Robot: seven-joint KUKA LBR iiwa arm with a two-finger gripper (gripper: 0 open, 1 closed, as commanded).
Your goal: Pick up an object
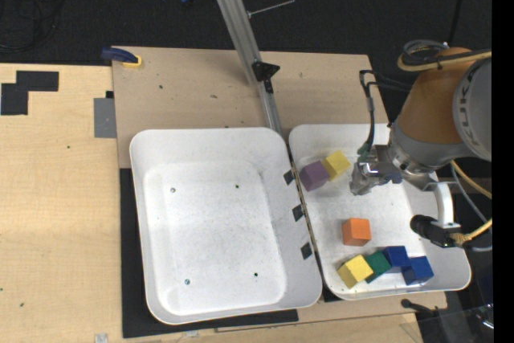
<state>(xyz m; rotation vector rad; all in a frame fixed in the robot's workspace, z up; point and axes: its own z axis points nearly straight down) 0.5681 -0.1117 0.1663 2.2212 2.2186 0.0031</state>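
Camera view: the KUKA arm's claw (368, 177) hangs low over the right bin (321, 142), just right of a yellow cube (337, 165) and a purple cube (313, 173) that sit touching each other. How far the claw is open cannot be told from this angle, and nothing shows in its grip. Below the claw an orange cube (356, 231) stands alone; further down, a second yellow cube (354, 270), a green cube (377, 263) and two blue cubes (406, 263) crowd together. A clean pick likely favours the isolated orange cube: centre over it, descend straight, close squarely on opposite faces.
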